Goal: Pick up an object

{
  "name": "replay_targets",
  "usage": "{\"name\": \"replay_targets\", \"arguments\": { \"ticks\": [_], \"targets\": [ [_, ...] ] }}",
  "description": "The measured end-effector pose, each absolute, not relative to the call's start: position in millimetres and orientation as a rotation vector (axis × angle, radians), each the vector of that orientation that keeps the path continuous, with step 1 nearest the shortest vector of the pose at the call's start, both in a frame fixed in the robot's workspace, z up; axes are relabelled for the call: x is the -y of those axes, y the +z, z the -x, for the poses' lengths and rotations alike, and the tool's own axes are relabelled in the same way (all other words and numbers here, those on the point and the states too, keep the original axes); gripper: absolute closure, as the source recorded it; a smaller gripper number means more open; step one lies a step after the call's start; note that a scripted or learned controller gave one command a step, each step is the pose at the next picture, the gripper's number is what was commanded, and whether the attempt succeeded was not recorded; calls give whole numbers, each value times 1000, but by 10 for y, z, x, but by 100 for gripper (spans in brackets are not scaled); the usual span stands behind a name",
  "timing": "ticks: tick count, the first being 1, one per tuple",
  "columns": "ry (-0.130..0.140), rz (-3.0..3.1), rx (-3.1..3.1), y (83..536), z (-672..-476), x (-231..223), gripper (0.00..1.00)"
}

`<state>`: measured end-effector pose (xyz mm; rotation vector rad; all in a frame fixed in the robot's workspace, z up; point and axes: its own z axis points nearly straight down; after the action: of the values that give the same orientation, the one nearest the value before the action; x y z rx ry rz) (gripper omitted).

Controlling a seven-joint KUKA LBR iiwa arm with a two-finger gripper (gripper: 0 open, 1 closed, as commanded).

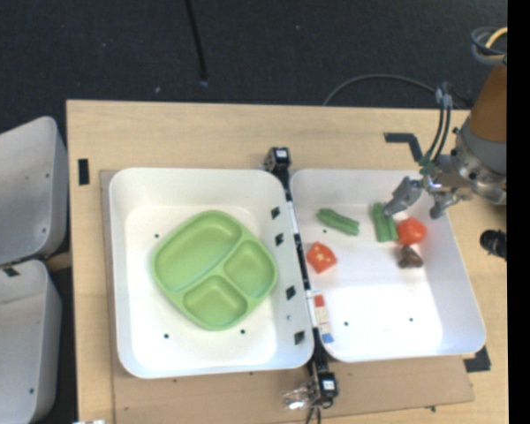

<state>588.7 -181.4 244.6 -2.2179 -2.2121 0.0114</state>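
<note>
Gripper hovering open, grasping nothing, at the right bin's 1 o'clock; centering over the red piece before descending.

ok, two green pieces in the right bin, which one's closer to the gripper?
The upright-lying green piece, right beside the gripper and next to the red-orange object. The other green piece lies slanted further left, toward the bin divider.
</note>
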Motion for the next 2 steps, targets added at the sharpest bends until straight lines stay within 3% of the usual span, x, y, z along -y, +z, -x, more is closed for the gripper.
{"name": "replay_targets", "arguments": {
  "ticks": [1, 2],
  "targets": [
    [-1, 2222, 2222, 2520, -5911, 1808, 0],
    [5, 2220, 2219, 1900, -5936, 1772, 0]
  ]
}}
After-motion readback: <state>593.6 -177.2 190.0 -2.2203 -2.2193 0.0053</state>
